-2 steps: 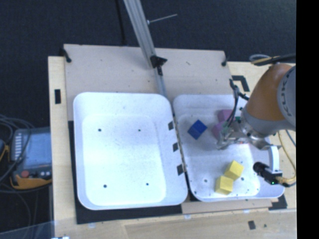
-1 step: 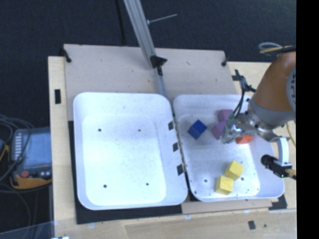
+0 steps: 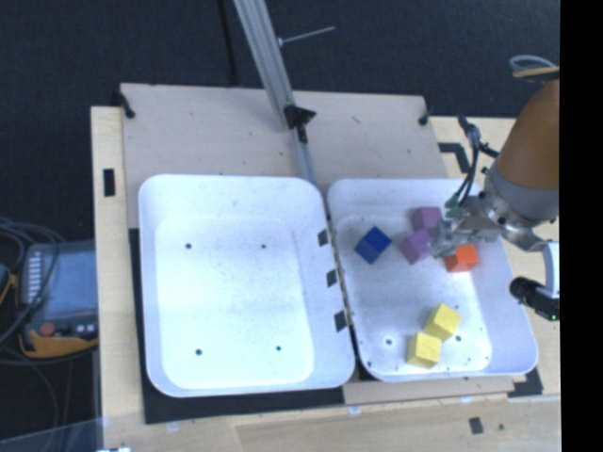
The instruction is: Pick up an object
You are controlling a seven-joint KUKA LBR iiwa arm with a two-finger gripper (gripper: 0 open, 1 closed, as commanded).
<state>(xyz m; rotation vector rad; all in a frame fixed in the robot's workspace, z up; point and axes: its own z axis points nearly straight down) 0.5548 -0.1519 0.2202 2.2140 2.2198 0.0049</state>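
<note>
Care is needed: the hand [image 3: 450, 237] is lowered among a purple block [image 3: 415, 246], just left, and an orange block [image 3: 461, 259], just below; its grip cannot be told.

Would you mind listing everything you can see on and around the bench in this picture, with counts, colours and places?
White bins: 2, white, side by side on the bench; left bin, right bin.
Blue block: 1, blue, upper left area of the right bin.
Purple blocks: 2, purple, upper middle of the right bin, one above the other.
Orange block: 1, orange, right of the purple blocks, under the gripper.
Yellow blocks: 2, yellow, lower part of the right bin, one up and right of the other.
Metal pole: 1, grey, slanting from the top down to between the bins.
Handheld controller: 1, grey with a screen, left of the bench.
Arm: 1, grey and orange, at the right.
Gripper: 1, over the right bin beside the purple and orange blocks.
</note>
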